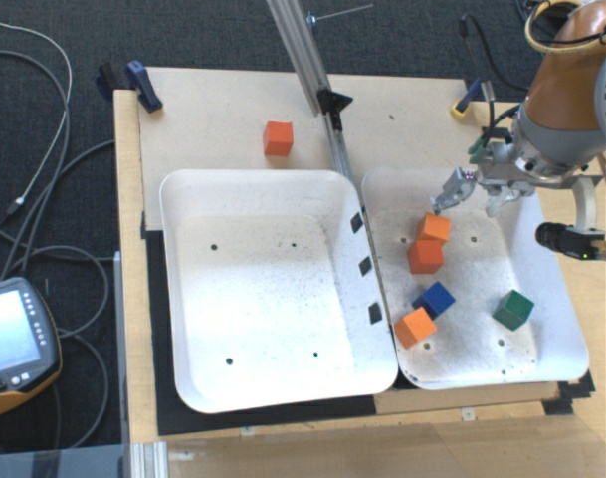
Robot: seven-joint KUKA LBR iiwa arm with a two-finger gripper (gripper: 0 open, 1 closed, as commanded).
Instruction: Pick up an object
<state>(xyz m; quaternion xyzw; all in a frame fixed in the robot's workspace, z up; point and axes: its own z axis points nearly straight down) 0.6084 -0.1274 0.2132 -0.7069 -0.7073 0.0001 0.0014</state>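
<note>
One orange block (435,229) is seen just lower left of the jaws (474,193), whose state cannot be told.

Speckled white plastic bins (253,386), matt wooden bench (213,108), shiny metal rail (293,28).

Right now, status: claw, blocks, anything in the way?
Claw over right bin, nothing between its fingers. Nearest: orange block stacked against red block, just below the claw. Blue block, second orange block, green block lie apart.
</note>
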